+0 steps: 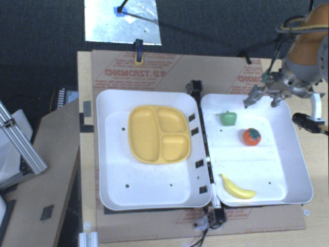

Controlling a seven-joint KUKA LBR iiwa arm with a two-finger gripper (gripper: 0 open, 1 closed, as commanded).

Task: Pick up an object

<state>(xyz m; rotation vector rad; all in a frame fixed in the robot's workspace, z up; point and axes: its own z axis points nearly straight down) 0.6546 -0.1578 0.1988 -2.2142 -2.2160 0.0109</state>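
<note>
Two fingers of my hand (263, 100) stand apart, tips pointing down, with nothing between them, hovering over the far edge of the right bin (293, 138). Nearest to me is the green pepper (228, 118), a little toward the viewer and to the view's left of my fingertips, lying on the bin floor close to the far wall. Just beyond it, toward the near side, sits the tomato (251, 136), apart from the pepper and more directly below my wrist. Farthest off is the banana (237, 189), lying flat near the bin's front left corner.

All three look like toy fruit, so I judge them light, stiff and smooth-skinned, likely to slip or roll if pinched off centre. I would take the pepper or tomato across the widest part of the body, fingers straddling it evenly; the banana across its middle, fingers square to its length.

Left bin (113, 189) holds a yellow tray (157, 135), well apart from my hand, and both bins rest on the desk (308, 158).
</note>
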